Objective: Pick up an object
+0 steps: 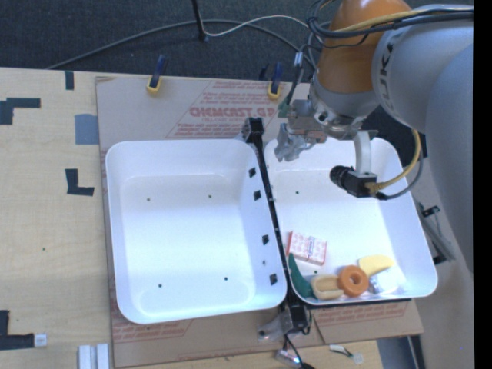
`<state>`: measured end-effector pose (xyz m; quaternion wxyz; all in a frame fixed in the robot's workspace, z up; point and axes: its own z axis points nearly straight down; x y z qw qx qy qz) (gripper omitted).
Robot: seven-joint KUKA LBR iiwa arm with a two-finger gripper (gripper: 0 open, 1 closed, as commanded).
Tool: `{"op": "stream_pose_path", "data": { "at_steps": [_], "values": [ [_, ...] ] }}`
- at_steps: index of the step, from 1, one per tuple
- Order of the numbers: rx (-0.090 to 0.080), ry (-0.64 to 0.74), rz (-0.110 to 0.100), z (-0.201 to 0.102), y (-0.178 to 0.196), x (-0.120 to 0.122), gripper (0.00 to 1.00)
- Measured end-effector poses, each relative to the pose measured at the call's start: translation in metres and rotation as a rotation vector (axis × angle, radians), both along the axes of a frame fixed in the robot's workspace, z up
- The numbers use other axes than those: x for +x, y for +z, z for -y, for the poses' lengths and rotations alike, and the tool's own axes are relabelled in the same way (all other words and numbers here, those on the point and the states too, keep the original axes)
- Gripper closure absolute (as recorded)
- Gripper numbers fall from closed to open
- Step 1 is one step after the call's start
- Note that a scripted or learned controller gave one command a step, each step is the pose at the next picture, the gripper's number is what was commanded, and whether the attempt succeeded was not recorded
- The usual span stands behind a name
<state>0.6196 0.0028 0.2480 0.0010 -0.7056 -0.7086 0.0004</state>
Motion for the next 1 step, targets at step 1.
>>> {"op": "stream_pose_path", "data": {
  "at_steps": [1],
  "values": [
    [0.000, 0.000, 0.001, -0.0490, 0.0047, -0.0161, 1.00]
  ]
}}
